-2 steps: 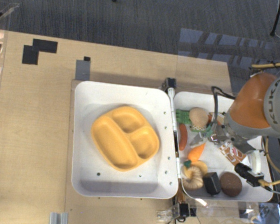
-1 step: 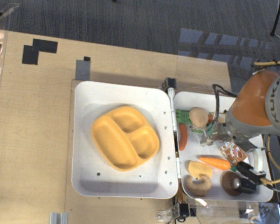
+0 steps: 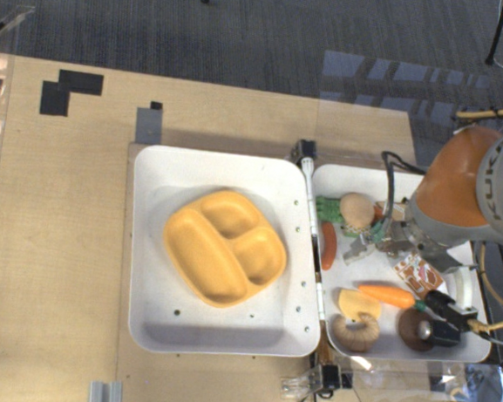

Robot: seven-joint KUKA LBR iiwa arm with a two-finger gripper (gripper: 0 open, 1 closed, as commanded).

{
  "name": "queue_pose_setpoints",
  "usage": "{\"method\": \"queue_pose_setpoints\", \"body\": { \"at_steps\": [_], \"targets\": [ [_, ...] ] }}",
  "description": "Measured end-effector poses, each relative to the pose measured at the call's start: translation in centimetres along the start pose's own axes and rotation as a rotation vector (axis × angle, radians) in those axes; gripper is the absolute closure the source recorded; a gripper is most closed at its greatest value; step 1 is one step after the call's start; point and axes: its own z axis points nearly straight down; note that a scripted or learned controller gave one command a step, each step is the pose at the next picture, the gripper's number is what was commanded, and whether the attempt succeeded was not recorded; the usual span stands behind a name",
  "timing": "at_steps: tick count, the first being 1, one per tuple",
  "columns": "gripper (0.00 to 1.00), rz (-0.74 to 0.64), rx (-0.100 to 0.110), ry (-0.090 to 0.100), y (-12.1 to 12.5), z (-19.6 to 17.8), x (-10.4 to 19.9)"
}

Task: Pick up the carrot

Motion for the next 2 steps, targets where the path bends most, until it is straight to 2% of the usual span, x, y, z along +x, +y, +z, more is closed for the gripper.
{"method": "queue_pose_setpoints", "body": {
  "at_steps": [1,2],
  "targets": [
    [0.00,-0.103,-0.002,-0.001,-5.0,1.8,2.5],
    [1.00,-0.107,-0.010,0.000,-4.6,0.6,2.6]
  ]
}}
